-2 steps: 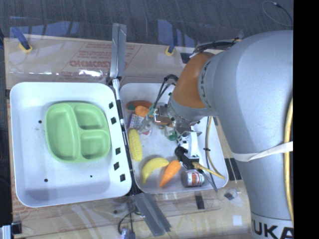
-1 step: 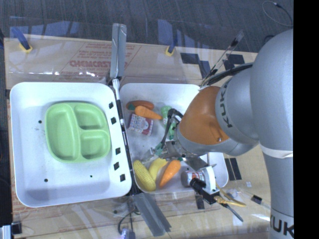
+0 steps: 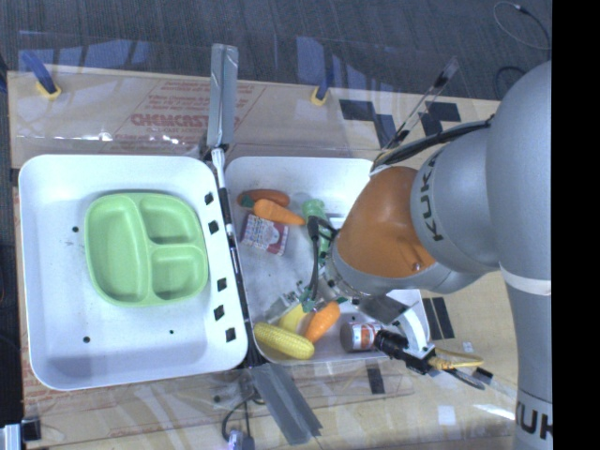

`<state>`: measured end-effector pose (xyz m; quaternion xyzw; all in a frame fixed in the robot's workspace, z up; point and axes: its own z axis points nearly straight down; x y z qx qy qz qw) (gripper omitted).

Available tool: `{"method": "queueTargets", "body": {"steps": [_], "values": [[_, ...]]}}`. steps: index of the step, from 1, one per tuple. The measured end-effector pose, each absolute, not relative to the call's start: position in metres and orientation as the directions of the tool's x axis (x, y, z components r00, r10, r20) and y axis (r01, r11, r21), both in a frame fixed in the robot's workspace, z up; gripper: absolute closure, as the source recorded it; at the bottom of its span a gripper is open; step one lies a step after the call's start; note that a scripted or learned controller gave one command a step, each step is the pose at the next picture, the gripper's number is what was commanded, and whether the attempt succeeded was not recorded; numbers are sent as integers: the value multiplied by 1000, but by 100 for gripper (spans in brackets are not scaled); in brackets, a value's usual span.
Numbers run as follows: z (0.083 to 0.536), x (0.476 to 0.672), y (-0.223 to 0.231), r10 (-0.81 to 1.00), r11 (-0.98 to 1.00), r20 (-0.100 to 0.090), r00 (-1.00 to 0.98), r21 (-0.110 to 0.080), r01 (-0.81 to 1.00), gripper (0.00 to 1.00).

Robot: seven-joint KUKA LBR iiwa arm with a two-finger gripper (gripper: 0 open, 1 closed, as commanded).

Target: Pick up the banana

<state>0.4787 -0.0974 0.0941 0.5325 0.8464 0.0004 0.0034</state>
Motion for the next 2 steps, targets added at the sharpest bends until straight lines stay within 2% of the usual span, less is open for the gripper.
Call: {"method": "queueTargets", "body": {"steps": [1,2], "values": [[102,478,-96,900,437,-1,-437,2,900,100],[106,480,-102,902,431,-13,-431,6,902,0]]}}
